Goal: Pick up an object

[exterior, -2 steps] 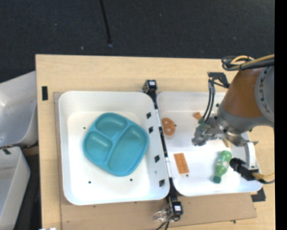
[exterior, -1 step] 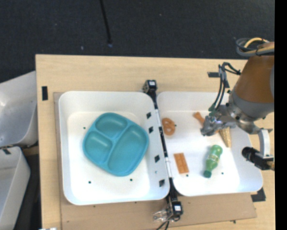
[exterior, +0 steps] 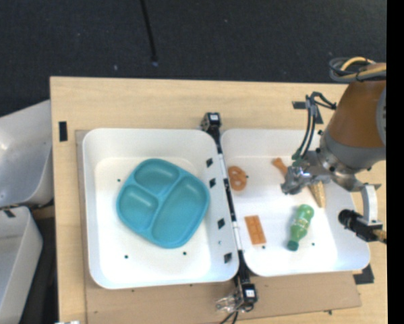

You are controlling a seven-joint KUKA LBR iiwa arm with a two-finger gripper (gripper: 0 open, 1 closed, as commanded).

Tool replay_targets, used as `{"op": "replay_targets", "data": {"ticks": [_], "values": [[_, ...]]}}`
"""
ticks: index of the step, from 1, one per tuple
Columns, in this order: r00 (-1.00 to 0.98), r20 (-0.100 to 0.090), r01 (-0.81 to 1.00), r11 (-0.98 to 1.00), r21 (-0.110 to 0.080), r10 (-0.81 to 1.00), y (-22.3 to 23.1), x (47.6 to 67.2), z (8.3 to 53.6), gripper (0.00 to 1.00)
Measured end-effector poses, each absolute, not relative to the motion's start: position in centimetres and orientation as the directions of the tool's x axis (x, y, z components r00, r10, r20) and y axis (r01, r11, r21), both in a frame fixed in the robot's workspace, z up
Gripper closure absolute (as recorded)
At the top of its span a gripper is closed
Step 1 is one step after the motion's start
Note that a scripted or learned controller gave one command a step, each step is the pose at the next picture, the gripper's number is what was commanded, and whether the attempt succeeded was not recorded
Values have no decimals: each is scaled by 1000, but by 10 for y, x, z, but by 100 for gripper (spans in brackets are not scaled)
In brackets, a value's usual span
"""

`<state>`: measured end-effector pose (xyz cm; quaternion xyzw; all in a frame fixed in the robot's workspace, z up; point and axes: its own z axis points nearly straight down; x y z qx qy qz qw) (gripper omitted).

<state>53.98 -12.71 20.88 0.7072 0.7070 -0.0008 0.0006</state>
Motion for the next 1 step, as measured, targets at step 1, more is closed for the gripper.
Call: {"op": "replay_targets", "data": {"ticks": [1], "values": [[-6, 1, 1000, 6, 0, 1000, -72, 548, 205, 100]]}}
